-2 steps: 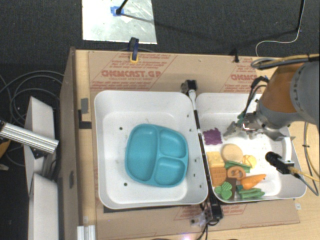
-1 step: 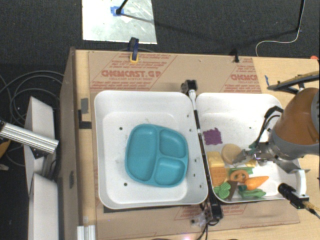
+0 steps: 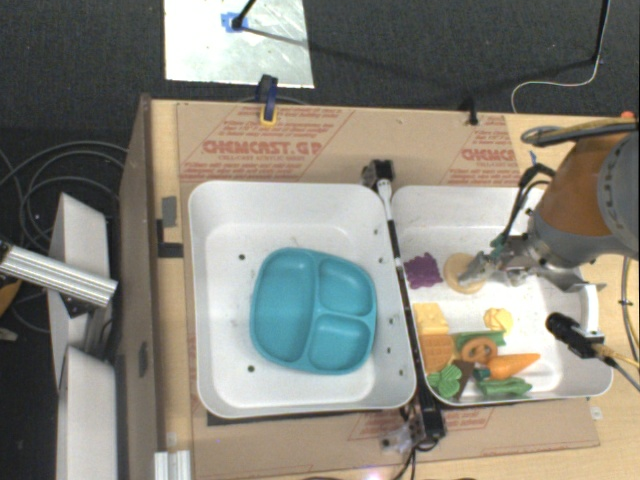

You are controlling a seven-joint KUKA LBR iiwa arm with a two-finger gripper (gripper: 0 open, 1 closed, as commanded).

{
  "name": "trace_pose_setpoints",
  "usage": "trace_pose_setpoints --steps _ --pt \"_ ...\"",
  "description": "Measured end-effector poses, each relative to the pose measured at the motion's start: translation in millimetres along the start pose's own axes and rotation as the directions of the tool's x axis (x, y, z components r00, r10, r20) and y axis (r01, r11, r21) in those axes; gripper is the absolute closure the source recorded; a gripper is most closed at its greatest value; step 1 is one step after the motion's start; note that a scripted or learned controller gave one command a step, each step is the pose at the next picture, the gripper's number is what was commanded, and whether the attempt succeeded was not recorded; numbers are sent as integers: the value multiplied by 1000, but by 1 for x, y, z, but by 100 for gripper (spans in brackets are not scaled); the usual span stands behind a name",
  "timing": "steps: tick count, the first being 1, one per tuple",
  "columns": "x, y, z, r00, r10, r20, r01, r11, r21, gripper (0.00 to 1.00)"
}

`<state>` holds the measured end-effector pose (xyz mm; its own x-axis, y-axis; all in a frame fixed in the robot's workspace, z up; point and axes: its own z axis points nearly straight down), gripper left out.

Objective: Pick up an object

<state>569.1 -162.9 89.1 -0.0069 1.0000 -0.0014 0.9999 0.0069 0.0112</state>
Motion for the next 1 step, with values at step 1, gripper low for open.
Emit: trace_pose_setpoints --steps 1 --pt "14 82 0 1000 -2 2 2 1000 -3 0"
